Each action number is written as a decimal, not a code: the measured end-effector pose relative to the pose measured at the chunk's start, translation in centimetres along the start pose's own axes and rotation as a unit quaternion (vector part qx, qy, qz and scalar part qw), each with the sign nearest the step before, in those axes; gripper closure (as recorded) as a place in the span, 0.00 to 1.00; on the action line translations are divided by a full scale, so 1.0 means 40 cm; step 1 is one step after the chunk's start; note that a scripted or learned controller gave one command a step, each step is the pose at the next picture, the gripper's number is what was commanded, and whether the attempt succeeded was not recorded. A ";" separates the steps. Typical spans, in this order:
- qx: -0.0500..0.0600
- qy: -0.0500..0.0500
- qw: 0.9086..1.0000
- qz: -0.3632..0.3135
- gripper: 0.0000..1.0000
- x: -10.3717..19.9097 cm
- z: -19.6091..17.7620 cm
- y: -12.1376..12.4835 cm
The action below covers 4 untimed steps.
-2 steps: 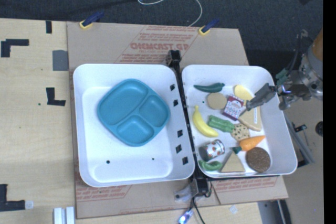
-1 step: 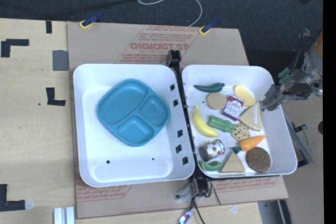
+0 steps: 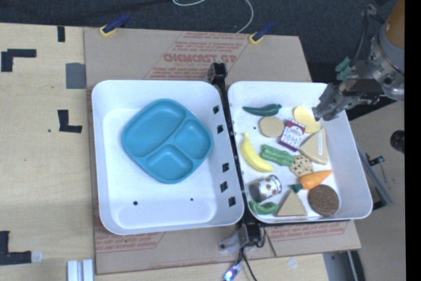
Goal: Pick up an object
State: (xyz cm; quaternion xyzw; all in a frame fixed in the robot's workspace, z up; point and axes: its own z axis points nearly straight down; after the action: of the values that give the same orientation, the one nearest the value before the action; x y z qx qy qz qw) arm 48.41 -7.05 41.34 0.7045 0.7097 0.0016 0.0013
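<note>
Toy food [image 3: 289, 161] crowds the right bin [image 3: 352, 171]; claw [image 3: 327, 108] hovers at two o'clock, its state unclear. Approach underway; descent comes next, I'd judge.

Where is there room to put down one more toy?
The left bin has bare white floor along its near wall, in front of the blue plate, and a strip on its left. The right bin is crowded with toy food; only the far strip behind the green pepper is free.
</note>
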 end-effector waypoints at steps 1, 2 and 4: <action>0.001 0.000 1.000 0.000 1.00 0.166 -0.037 0.063; -0.001 0.001 1.000 0.000 1.00 0.324 -0.194 0.035; 0.003 -0.001 1.000 0.003 0.00 0.389 -0.108 0.002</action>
State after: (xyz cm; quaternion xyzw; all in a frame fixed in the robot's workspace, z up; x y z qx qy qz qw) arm 48.36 8.49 45.68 0.7068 0.7074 -0.0009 -0.0001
